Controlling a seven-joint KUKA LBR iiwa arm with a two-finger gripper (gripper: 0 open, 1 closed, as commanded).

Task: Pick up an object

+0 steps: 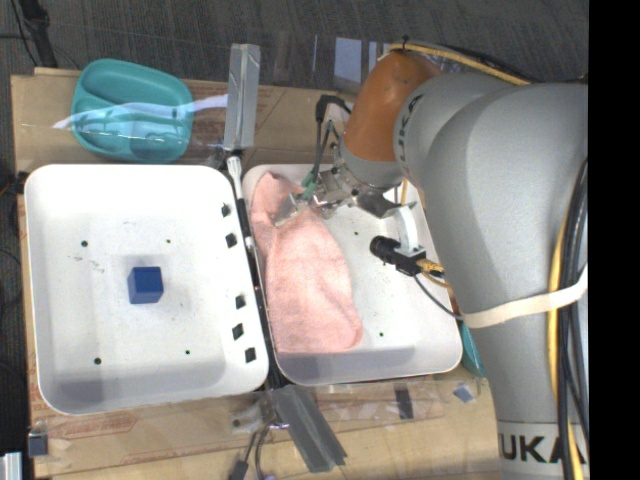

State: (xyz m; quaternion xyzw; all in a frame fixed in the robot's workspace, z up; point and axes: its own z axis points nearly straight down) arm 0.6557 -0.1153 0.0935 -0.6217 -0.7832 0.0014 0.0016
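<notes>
Along the left side of the right bin (430, 343): pink cloth (305, 273), long axis running from the bin's far wall toward its near wall, lying flat against the wall shared with the left bin (60, 268). At the cloth's far end: gripper (318, 190), low over the fabric, apparently touching its upper edge; jaws too blurred and crowded by the wrist to tell how far apart, or whether any cloth sits between them. Most of the cloth stretching nearward from the gripper. Well left of the cloth, alone in the left bin: blue cube (146, 284). Beyond that bin, on the table (300, 103): teal plastic container (132, 108).
</notes>
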